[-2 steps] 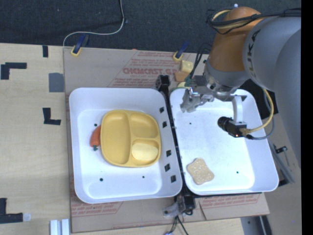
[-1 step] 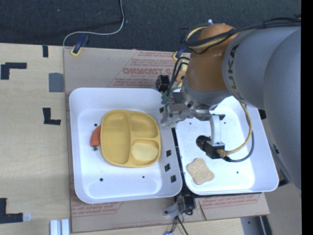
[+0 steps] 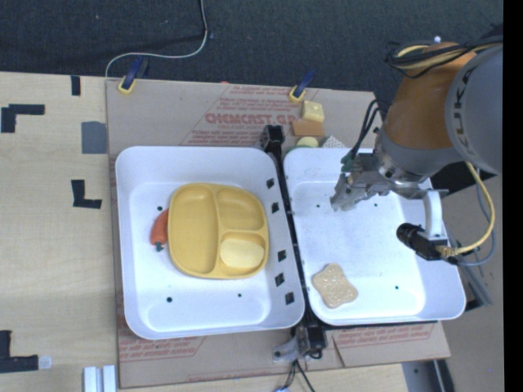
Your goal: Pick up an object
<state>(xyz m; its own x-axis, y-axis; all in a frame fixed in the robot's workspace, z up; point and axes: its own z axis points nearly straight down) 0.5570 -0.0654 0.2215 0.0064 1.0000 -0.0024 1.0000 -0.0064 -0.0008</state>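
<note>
Over the right bin (image 3: pixel 441 300) hang the jaws (image 3: pixel 345 199) — width unclear — far from the cracker (image 3: pixel 334 285).

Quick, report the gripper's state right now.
Gripper: over the right bin, nothing seen in it; open or shut cannot be told.

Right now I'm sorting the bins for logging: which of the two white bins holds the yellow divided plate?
The left bin holds the yellow divided plate. The right bin has the tan cracker-like piece instead.
</note>
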